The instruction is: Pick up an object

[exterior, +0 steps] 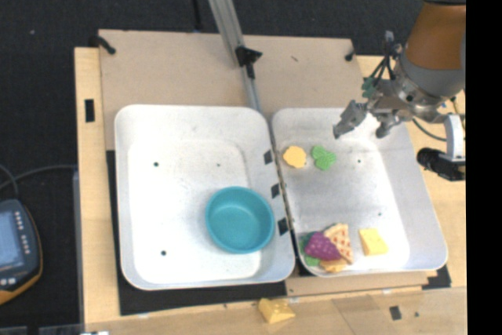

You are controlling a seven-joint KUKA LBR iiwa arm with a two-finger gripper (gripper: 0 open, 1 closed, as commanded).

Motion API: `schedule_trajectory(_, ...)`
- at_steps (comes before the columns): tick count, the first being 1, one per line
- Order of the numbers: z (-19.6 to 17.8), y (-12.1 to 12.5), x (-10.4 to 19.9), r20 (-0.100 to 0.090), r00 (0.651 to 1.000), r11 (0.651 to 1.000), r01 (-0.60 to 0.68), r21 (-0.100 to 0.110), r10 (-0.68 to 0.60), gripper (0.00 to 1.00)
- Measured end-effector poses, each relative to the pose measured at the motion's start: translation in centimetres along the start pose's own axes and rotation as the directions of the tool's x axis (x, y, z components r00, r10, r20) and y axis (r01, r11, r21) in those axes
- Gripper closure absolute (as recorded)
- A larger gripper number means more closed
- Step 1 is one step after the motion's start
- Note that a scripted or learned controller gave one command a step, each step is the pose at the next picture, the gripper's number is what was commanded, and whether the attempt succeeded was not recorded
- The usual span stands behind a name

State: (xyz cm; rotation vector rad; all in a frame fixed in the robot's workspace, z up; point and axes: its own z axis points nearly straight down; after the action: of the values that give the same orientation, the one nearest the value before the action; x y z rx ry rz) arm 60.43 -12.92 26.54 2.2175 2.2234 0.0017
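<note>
White bin on the right of the tabletop is shown with the pincer hung at its far edge, fingers spread, nothing held. A green toy is seen near, toward the bin's middle.

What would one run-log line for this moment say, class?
stage: approach | gripper: jaws open, nothing held, above right bin far edge | nearest: green piece, yellow round piece | left bin: teal bowl

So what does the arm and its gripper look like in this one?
The arm is orange above a grey wrist section. Thin dark cables run down its side to the gripper, which is grey metal with two dark jaws.
</note>
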Motion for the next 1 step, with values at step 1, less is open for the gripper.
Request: schedule_trajectory(1, 0.0, 0.0, 0.0, 0.0, 1.0, 1.0, 0.0, 0.0, 0.0, 0.0)
